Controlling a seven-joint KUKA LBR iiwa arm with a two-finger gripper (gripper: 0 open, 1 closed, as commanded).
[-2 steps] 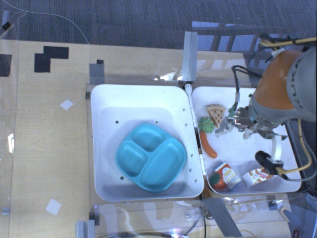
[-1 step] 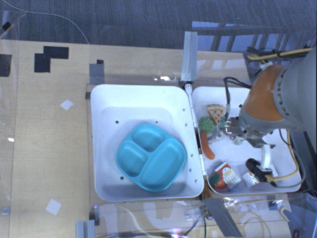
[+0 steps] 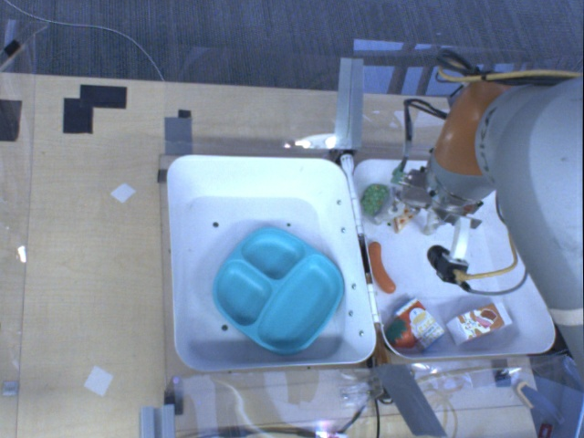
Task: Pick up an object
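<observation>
Orange sausage [image 3: 381, 268] lies by the right bin's [image 3: 525, 340] left wall, with 2 cartons [image 3: 452, 325] below it and a green ball [image 3: 374, 197] above. The gripper [image 3: 415, 210] hangs just right of that ball, likely targeting it; its grasp state can't be judged.

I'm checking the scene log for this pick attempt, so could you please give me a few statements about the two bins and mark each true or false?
1. The blue plate lies in the left bin. True.
2. The plate has one undivided well. False: it has three compartments.
3. The sausage lies in the right bin, near the wall between the bins. True.
4. The green ball sits at the front of the right bin beside the cartons. False: it sits near the back, close to the gripper.
5. Two small cartons lie near the front edge of the right bin. True.
</observation>
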